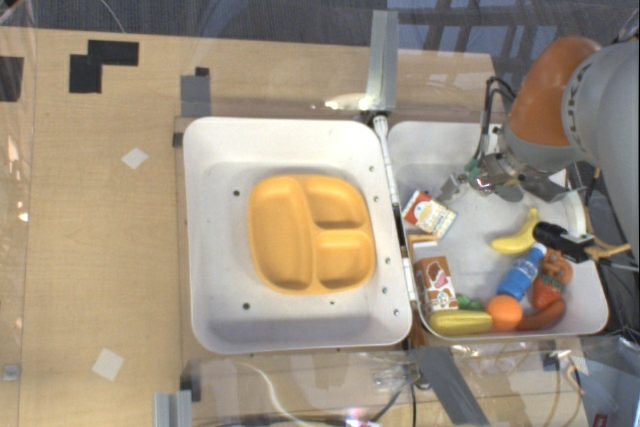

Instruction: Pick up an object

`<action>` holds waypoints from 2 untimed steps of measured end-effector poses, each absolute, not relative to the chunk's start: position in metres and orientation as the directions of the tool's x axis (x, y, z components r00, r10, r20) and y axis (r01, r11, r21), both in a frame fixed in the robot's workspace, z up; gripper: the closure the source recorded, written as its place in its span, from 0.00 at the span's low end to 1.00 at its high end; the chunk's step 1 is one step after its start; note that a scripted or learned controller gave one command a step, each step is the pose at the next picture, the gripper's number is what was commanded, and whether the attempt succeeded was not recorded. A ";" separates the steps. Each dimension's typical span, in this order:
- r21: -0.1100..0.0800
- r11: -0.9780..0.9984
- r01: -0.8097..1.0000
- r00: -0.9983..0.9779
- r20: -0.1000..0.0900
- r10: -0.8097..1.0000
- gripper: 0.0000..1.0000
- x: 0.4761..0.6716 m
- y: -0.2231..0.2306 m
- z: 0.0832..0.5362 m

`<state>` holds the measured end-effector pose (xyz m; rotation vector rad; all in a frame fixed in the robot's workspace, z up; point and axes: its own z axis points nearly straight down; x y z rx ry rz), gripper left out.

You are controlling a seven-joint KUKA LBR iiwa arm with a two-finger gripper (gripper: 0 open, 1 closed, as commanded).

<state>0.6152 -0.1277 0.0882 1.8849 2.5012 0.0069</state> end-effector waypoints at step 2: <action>0.011 -0.196 0.981 0.196 0.000 0.981 0.00 0.583 -0.151 0.088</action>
